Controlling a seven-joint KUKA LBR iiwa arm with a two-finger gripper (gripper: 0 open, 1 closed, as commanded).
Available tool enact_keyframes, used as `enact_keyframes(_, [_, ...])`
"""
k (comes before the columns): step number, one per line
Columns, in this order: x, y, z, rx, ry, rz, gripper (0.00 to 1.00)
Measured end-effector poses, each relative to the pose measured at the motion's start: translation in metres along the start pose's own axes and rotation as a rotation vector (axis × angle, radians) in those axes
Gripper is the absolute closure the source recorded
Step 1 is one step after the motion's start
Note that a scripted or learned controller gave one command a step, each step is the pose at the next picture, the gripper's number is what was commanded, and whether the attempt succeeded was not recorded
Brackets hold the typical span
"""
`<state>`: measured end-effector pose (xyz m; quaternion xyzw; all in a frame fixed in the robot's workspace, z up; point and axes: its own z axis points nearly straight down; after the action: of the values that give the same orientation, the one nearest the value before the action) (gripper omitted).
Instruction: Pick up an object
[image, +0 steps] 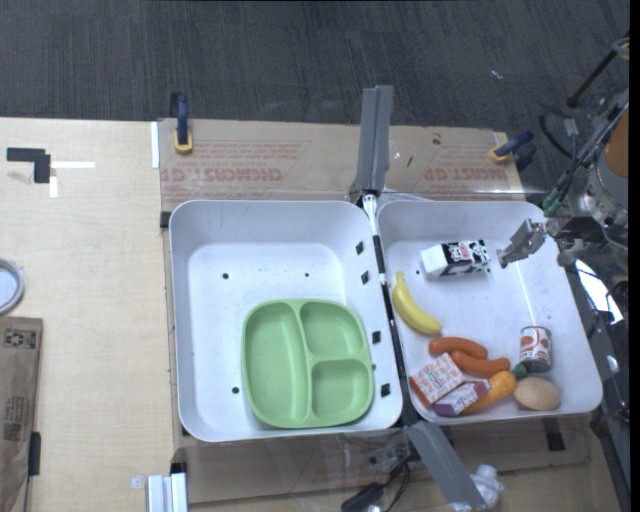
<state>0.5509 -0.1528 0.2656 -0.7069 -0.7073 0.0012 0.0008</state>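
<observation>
Right bin (560, 275), seen from above. My pincer (522, 243) hangs at the bin's 2 o'clock, holding nothing; I cannot tell its spread. Just beside it, at its 9 o'clock, lies the carton (455, 257): I judge it light, stiff-walled and crushable, best taken across its short sides. Open floor surrounds it. The banana (414, 307), sausages (470, 355), can (536, 348) and packet (446, 385) crowd 6 o'clock, near the rim.
</observation>
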Motion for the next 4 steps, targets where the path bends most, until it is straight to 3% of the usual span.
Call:
enact_keyframes(1, [0.024,0.05,0.148,0.0,0.001,-0.039,0.0])
enact_keyframes(2, [-0.003,0.1,0.168,0.04,0.024,-0.18,0.0])
enact_keyframes(3, [-0.013,0.108,0.167,0.015,0.017,-0.157,0.0])
enact_keyframes(4, [-0.015,0.11,0.153,0.005,0.012,-0.158,1.0])
